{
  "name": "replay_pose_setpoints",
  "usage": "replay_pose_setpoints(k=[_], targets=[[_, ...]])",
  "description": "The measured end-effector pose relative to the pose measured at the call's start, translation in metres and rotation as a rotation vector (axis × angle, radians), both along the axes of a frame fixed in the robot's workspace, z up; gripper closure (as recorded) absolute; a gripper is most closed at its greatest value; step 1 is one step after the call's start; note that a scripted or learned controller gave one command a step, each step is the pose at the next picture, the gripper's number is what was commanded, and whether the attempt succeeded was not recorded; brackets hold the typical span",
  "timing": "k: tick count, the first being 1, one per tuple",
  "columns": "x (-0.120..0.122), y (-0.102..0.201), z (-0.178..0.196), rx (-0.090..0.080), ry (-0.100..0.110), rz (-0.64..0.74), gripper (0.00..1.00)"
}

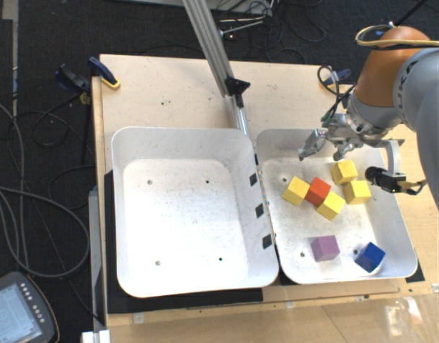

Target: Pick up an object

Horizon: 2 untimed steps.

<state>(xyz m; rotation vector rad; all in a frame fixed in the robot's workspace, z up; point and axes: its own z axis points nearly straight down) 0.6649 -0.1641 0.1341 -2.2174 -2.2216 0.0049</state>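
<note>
The grey arm [412, 84], with its orange band [387, 66] above the wrist, enters from the right and bends down over the far end of the right bin [391, 252]. Its gripper [325, 148] hangs above the bin's upper part, fingers [310, 147] pointing down and toward the left, spread apart with nothing between them. The gripper sits just beyond the cluster of blocks and touches none of them.

The right bin holds 7 blocks. 5 form a cluster in its upper half: a yellow block [296, 190] at the left, an orange-red block [319, 191] touching it, a yellow block [332, 206] just below that, another yellow block [344, 171] nearest the gripper, and a 4th yellow block [357, 191] at the right. A purple block [324, 248] lies alone in the lower half, and a blue block [370, 256] rests near the lower right corner, close to the wall.

The left bin [134, 156] lies beside the right bin, their inner rims overlapping. Both rest on a pale bench [169, 84].
</note>
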Motion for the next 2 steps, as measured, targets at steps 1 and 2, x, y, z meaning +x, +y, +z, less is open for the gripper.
replay_pose_setpoints(k=[1, 2], targets=[[0.002, 0.0, 0.014, -0.002, -0.007, 0.001, 1.0], [0.01, 0.006, 0.073, -0.002, -0.013, 0.002, 1.0]])
